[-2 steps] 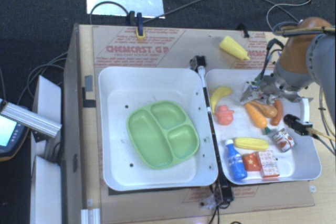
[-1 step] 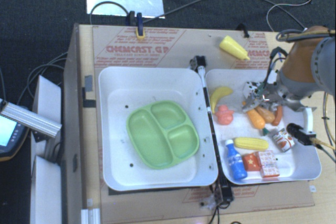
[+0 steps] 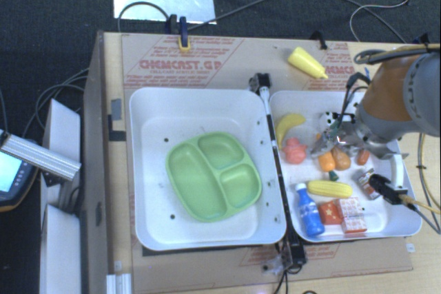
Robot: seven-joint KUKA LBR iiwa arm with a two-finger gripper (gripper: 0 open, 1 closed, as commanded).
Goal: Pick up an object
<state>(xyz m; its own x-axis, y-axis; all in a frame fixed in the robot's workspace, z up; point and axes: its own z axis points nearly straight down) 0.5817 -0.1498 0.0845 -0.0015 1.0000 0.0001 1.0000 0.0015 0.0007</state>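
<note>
A green divided plate [image 3: 213,175] lies in the left bin [image 3: 148,148]. In the right bin [image 3: 406,224] sit a banana [image 3: 288,124], pink toy [image 3: 295,151], blue bottle [image 3: 309,210] and corn cob [image 3: 329,188]. The tool [image 3: 335,138] hangs low over the orange pieces [image 3: 333,161]; its grip cannot be made out.

Pictured: bench [image 3: 207,55] topped with printed cardboard, bearing two white bins [image 3: 148,148] [image 3: 400,220] side by side, with yellow object [image 3: 306,63] lying behind right bin.
</note>
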